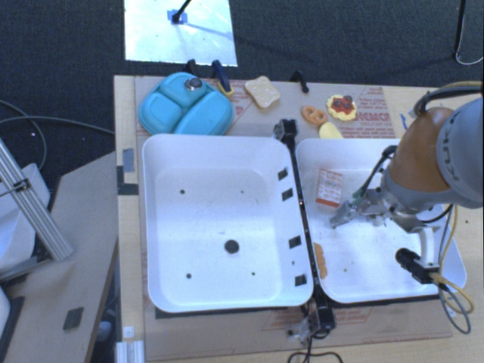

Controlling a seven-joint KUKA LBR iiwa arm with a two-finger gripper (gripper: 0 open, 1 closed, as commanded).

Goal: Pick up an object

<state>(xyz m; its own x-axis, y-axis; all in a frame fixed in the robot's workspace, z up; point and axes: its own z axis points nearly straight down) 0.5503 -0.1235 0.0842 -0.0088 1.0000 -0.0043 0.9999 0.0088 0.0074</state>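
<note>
The grey metal gripper (338, 219) hangs low in the right white plastic bin (378, 282), near the middle. I cannot tell how its tips are set. A small orange and white paper packet (329, 187) lies flat near the bin's back left corner, just beside the gripper but apart from it.

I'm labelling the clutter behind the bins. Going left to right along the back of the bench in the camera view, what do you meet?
Blue plastic divided tray → tan toast-shaped slice → small orange pretzel-shaped piece → round yellow piece topped with red.
</note>
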